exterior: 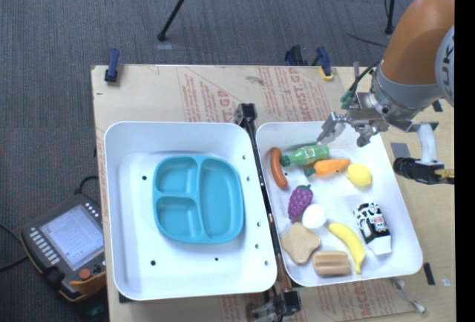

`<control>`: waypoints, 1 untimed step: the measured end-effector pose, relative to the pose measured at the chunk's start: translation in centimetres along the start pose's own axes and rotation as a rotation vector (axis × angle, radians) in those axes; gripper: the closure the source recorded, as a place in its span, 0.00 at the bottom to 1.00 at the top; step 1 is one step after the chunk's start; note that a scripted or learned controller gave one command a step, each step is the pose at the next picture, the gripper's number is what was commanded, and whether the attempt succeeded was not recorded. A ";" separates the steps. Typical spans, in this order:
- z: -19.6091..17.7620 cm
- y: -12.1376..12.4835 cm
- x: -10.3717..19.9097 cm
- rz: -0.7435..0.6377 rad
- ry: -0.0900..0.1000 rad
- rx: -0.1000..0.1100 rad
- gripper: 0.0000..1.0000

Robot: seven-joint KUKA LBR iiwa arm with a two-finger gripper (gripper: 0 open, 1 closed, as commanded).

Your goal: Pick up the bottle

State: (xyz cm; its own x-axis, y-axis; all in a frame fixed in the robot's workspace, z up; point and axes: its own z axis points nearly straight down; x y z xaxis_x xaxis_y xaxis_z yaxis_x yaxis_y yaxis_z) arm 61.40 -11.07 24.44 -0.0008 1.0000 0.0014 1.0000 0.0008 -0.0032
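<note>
Overhead, the grey arm's two-finger tool [346, 131] is hanging above the far edge of the right-hand shallow white bin [404, 203], its fingers spread apart and pinching nothing. Just below and left of its nearer fingertip, the small green plastic bottle [306, 156] is lying on its side near the bin's far edge, its red cap pointing toward the divider between the bins. An orange toy carrot [331, 166] is lying right against the bottle's near side, and a reddish-brown toy sausage [277, 167] is resting just beside the cap end. A yellow toy lemon [360, 175] is sitting beside the carrot's tip. Nearer the bin's front edge, a purple bunch of toy grapes [300, 202], a white egg [314, 217], a yellow banana [346, 242] and a black-and-white milk carton [372, 226] are lying together. A turquoise three-compartment plastic tray [198, 198] is sitting in the middle of the left-hand white bin [126, 165].
</note>
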 end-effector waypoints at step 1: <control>-1.0 0.0 0.0 -0.001 0.001 0.001 1.00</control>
State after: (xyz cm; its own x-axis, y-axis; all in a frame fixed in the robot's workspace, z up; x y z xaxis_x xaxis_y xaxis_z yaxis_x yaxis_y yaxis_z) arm 61.43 -11.06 25.41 -0.0021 1.0000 0.0026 1.0000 0.0022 -0.0046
